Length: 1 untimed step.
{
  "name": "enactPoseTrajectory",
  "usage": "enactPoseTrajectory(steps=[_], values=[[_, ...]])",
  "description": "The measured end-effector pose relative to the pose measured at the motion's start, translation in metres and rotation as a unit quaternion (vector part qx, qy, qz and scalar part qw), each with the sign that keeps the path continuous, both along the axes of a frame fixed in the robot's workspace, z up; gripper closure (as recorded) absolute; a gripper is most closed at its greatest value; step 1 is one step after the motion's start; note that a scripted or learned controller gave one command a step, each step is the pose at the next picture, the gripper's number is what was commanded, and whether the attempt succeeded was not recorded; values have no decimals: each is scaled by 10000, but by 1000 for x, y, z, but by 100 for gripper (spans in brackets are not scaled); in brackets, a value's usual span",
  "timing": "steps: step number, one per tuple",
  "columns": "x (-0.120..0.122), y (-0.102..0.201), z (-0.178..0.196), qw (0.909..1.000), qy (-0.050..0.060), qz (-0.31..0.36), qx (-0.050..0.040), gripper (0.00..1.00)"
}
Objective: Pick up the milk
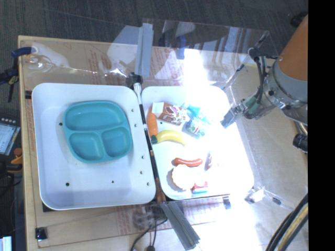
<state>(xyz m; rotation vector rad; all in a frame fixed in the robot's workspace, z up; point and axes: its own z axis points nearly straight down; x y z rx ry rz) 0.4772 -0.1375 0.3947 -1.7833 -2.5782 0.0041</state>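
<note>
The right bin (238, 156) holds a cluster of toy foods under strong glare. A small blue and white carton-like item (194, 112), possibly the milk, lies near the bin's far middle, next to a green and white packet (194, 126) and a brown packet (170, 112). The glare makes it hard to be sure which item is the milk. My gripper (229, 119) hangs at the right bin's right rim, right of that cluster and apart from it. I see nothing between its fingers.
An orange carrot (152, 123), a yellow banana (169, 136), a red sausage (187, 162), a bread slice (180, 179) and a small red and white piece (199, 186) also lie in the right bin. The left bin (47, 182) holds a teal divided plate (97, 129).
</note>
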Motion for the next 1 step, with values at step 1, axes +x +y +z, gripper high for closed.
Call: enactPoseTrajectory(steps=[1], values=[[0, 0, 0, 10000, 0, 0, 0, 0]])
